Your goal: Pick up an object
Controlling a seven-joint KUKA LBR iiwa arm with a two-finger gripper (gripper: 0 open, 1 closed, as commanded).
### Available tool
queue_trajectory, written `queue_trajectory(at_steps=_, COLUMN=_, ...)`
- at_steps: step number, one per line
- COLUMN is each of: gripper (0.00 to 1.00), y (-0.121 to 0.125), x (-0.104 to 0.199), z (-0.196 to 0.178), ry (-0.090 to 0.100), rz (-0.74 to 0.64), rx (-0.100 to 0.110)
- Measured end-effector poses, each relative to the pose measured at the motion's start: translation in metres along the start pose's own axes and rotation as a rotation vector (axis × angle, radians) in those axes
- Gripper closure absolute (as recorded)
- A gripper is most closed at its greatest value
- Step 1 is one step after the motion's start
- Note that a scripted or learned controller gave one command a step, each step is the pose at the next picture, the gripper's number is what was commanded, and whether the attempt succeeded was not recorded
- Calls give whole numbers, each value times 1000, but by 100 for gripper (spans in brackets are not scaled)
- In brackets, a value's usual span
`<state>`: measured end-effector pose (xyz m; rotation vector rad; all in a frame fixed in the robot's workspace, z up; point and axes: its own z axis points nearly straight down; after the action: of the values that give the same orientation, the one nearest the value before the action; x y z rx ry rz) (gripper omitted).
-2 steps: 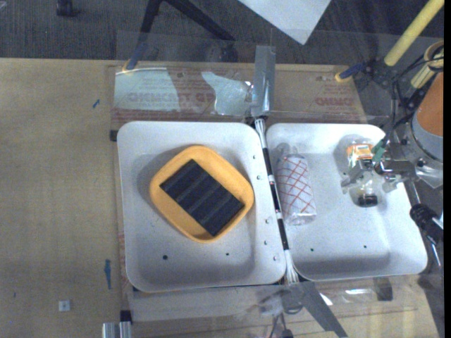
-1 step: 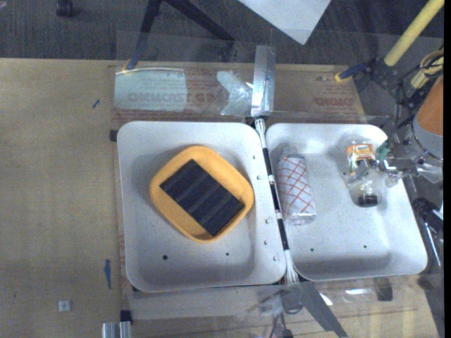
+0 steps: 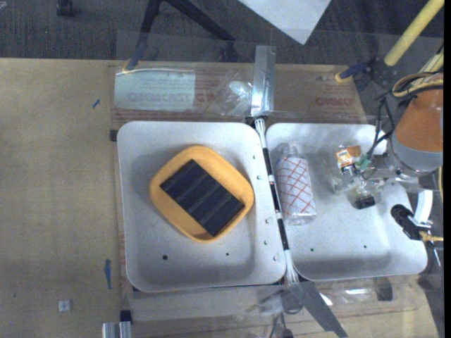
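Wooden bench [image 3: 49, 189] bears two white bins [image 3: 141, 259]; claw [image 3: 359, 189] state unclear.

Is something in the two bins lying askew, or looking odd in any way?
Nothing is spilled or broken. The yellow tray with dark slats sits turned diagonally in the left bin. The clear bottle with a red net pattern lies on its side against the right bin's left wall.

Nothing is reading clearly here. Faint reddish lettering is running along the clear plastic sheet [image 3: 155, 90] lying behind the left bin [image 3: 134, 153], and more is showing behind the right bin [image 3: 380, 259], but every character is blurring beyond recognition.
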<state>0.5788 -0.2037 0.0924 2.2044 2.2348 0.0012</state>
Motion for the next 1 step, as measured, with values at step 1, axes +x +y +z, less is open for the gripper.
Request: queue_trajectory(at_steps=1, gripper=100, y=0, x=-3, z=-11, ry=-1, rz=5, rx=-3)
